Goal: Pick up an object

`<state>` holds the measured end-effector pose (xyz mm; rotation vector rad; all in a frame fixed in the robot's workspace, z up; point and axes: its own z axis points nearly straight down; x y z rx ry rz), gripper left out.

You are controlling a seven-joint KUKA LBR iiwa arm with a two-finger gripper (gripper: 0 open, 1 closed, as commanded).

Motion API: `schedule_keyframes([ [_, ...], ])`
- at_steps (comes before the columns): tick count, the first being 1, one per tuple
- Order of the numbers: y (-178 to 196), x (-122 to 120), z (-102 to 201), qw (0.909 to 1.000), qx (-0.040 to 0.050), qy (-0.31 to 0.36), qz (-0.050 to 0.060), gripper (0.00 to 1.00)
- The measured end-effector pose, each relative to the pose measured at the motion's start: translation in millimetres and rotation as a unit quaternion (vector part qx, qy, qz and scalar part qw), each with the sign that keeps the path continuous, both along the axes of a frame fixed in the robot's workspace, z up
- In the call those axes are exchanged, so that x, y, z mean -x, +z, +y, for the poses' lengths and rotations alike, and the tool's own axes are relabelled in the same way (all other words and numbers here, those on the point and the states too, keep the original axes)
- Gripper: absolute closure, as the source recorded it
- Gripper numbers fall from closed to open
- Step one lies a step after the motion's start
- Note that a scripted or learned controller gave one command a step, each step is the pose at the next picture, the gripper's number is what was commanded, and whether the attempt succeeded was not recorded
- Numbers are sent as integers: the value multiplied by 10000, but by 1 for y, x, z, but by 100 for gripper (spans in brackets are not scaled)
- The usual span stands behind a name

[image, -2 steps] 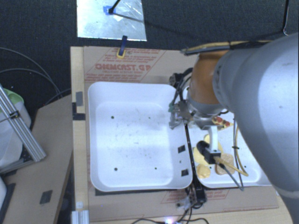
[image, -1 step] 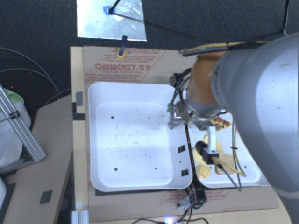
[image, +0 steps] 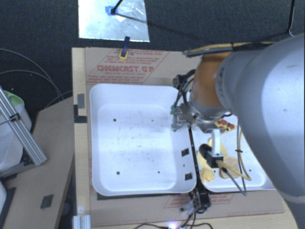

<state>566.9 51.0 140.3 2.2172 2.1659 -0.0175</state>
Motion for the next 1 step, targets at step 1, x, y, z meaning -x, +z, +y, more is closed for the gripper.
schedule_keyframes([
  [1, 191, 34, 86, 9996, -229, 180, 21, 100],
])
